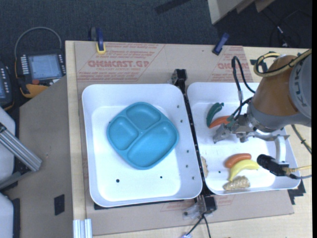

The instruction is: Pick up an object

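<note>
In the right bin (282, 182), a green chilli-shaped toy (215, 110) lies at the upper left beside an orange-red piece (220, 121). My gripper (228, 132) hangs low over the bin, just below and to the right of those two, reaching in from the right under the orange wrist band. Toward the front of the bin lie an orange sausage-like toy (238, 158), a yellow banana (242, 168) and a beige lumpy piece (237, 184). Nothing shows held in the gripper.
The left bin (99, 182) holds a blue divided plate (142, 134) near its middle. A black divider clip (179, 76) sits at the back between the bins. Bare white floor lies in the right bin's middle.
</note>
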